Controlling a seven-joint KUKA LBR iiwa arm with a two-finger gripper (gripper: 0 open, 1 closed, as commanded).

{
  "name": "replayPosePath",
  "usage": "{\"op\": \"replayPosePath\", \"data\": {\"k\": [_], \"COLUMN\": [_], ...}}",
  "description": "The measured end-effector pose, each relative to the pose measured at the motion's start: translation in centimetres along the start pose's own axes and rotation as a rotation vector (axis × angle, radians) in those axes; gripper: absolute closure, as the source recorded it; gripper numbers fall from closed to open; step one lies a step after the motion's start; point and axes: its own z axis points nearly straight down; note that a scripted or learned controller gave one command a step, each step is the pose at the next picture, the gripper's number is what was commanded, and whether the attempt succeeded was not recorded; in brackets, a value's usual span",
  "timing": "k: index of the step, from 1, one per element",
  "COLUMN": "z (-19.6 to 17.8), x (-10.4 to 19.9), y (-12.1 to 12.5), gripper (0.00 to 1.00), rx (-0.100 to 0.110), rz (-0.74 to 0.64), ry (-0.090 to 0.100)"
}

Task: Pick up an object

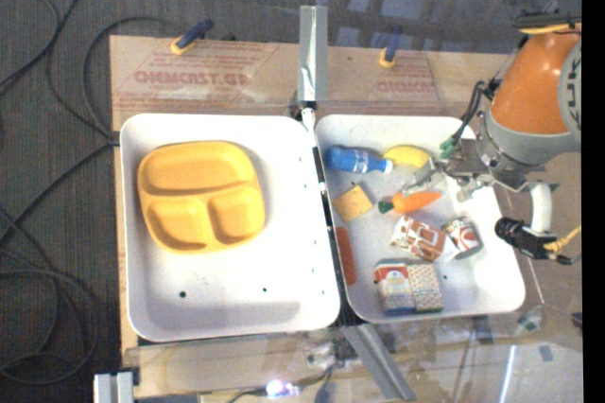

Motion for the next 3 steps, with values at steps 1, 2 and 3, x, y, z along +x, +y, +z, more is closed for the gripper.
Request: {"op": "replayPosePath", "data": {"k": [1, 2, 3], "z": [9.9, 9.0, -4.4], "x": [-2.9, -2.8, 5.5], "y": [2.5, 2.5, 5.7], "gripper": [0.00, 1.00, 1.00], "rx": [-0.014, -0.014, -0.002], "rz": [0.054, 0.053, 0.005], "ry": [-0.002, 0.000, -0.001]}}
